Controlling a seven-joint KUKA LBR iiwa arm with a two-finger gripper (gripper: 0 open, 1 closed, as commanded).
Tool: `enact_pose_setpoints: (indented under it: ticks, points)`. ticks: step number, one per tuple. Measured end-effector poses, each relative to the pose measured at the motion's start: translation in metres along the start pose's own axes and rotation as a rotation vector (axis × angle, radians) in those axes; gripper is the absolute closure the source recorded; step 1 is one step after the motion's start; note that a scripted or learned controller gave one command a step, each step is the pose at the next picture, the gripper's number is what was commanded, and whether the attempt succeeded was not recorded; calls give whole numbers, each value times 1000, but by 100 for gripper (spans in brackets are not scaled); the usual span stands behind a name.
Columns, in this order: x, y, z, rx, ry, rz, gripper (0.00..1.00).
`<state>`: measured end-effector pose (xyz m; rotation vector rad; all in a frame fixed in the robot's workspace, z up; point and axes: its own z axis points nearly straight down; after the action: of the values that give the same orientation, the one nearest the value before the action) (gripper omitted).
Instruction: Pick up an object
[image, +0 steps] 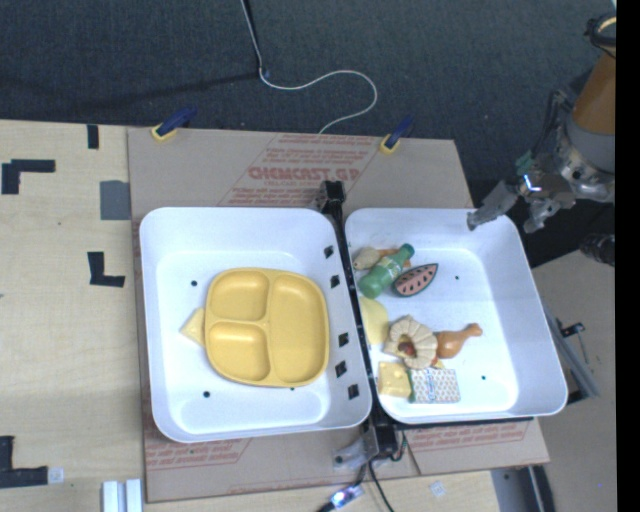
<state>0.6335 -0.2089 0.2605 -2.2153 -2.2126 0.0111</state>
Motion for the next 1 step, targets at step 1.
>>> enact_pose_setpoints:
  ticks: [1]
  points:
    - [0,2,-7,-11,-3,-3,0]
